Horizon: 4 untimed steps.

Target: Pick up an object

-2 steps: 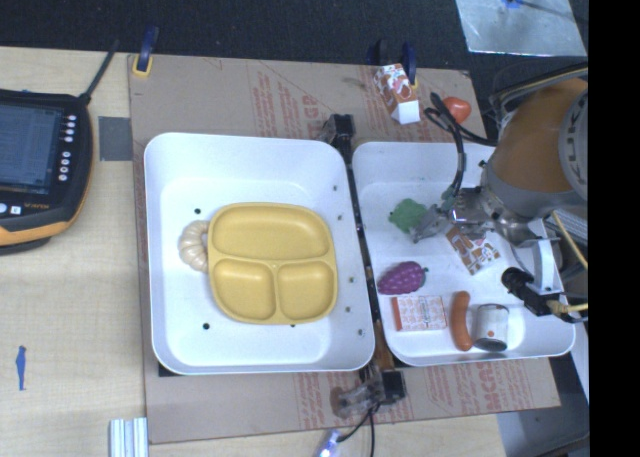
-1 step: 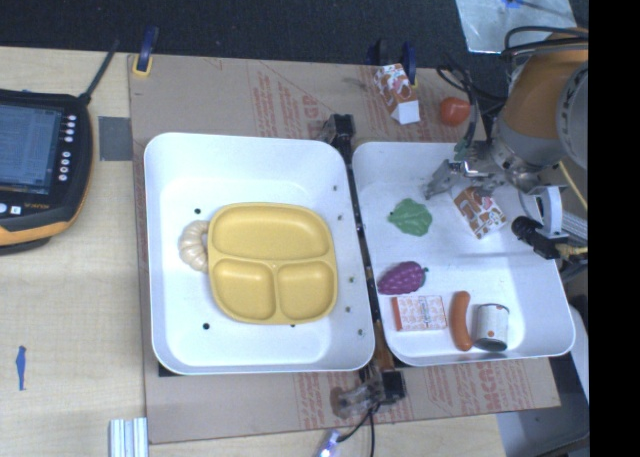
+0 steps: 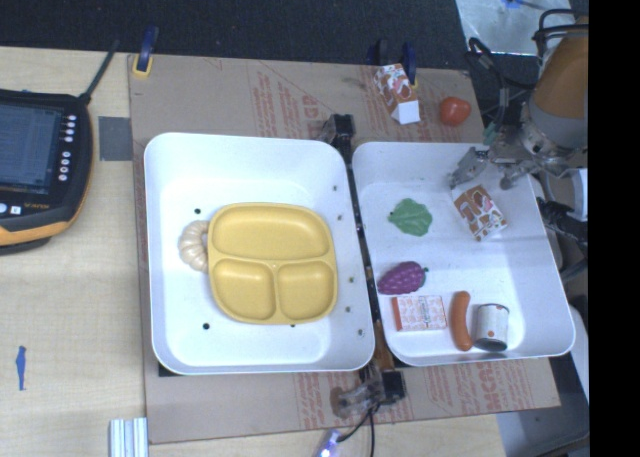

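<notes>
My gripper (image 3: 490, 173) hangs over the far right part of the right bin (image 3: 535, 275), with the grey arm and its orange band rising behind it at the view's right. Its fingers are spread open with nothing between them. Just in front of the fingertips lies a small brown-and-white carton (image 3: 480, 213), tilted on the bin floor. Also in this bin are a green leaf (image 3: 410, 216), a purple grape bunch (image 3: 401, 277), a flat orange-and-white packet (image 3: 418, 312), a sausage (image 3: 460, 320) and a tin can (image 3: 490, 326).
The left bin (image 3: 170, 245) bears a yellow divided plate (image 3: 270, 261) and a beige piece (image 3: 192, 243) at the plate's left. Behind the bins stand a small carton (image 3: 398, 93) and a red tomato (image 3: 455, 110). A control pendant (image 3: 35, 165) lies at far left.
</notes>
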Available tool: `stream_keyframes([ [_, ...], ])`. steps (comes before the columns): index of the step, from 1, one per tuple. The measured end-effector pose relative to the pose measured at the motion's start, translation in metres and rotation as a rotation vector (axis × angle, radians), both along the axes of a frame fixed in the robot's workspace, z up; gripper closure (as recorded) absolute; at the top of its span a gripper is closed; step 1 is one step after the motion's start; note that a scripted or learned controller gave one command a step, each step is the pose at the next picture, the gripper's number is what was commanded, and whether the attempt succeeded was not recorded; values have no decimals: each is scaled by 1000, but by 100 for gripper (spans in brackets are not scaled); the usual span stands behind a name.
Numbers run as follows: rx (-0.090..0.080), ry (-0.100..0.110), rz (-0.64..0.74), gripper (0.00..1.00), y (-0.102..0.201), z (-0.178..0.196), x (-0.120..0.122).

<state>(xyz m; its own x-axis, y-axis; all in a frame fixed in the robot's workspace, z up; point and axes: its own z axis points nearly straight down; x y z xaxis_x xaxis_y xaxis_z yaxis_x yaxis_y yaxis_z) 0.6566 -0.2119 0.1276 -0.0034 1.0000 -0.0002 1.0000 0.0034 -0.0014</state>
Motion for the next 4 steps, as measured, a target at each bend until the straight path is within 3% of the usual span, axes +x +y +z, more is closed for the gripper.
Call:
stream_keyframes([
  [1,-1,3,2,0,1,-36,-22],
  [2,-2,3,5,100,0,-25,-21],
  [3,-1,-1,3,100,52,-34,-30],
  [4,-1,-2,4,100,105,-34,-18],
])
